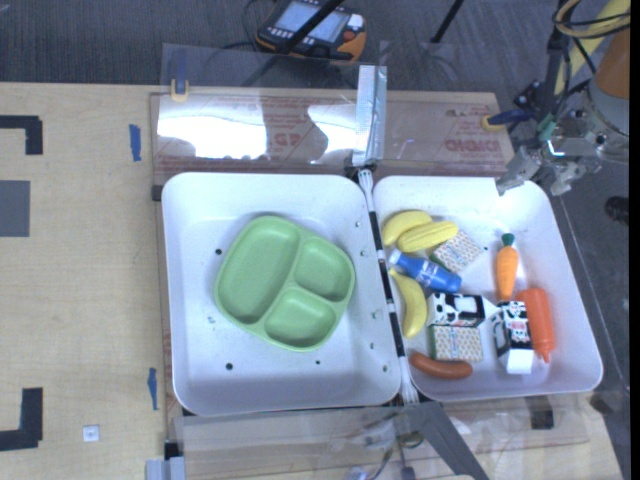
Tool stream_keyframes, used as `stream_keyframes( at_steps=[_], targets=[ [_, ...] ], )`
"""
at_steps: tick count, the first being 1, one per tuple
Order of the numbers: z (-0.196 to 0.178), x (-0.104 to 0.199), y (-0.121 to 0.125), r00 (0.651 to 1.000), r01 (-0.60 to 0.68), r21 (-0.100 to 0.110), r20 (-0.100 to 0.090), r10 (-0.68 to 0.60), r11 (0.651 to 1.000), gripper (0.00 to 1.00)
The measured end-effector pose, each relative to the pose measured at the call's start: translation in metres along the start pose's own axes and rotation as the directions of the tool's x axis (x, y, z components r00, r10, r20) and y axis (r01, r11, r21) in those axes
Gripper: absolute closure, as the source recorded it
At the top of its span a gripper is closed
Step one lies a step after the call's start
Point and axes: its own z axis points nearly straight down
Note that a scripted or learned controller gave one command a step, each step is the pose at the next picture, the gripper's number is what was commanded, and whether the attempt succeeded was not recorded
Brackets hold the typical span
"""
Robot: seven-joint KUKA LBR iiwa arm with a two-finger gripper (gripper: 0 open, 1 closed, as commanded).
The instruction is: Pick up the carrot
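The carrot, small and orange with a green top, lies upright near the right wall of the right bin. My gripper hangs over that bin's far right corner, up and to the right of the carrot and well apart from it. Nothing shows in the gripper. The arm comes in from the upper right.
Beside the carrot lie a longer orange-red piece, a milk carton, a cow-print carton, a blue bottle, two bananas, cracker boxes and a sausage. A green divided plate sits in the left bin.
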Motion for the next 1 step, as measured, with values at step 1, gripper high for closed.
stream_keyframes(
  at_steps=[1],
  targets=[
    [0.0897, 0.0364, 0.0254, 0.996, -0.086, 0.001, 0.0, 0.086, 0.996, 0.0]
  ],
)
